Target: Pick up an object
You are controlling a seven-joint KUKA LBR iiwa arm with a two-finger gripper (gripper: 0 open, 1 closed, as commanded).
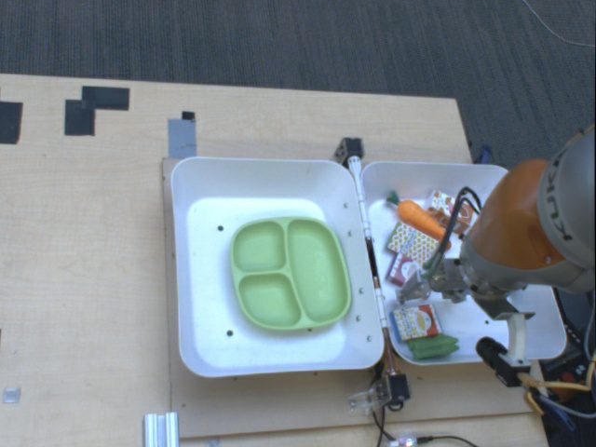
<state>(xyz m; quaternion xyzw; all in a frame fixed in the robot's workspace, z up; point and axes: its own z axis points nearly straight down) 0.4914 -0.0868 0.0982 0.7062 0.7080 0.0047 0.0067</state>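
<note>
Your two-finger gripper hovers in the right white bin; I cannot tell its state. Descend squarely on the small printed carton at its six o'clock.

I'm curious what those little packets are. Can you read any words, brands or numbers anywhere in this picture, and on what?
No text is legible anywhere.
Checkered packet: a pattern, no words I can make out.
Red and white packet: print too blurred to read.
Small box by the gripper: a picture, lettering too small.
Green divided plate, carrot and white bins: no markings visible.
</note>
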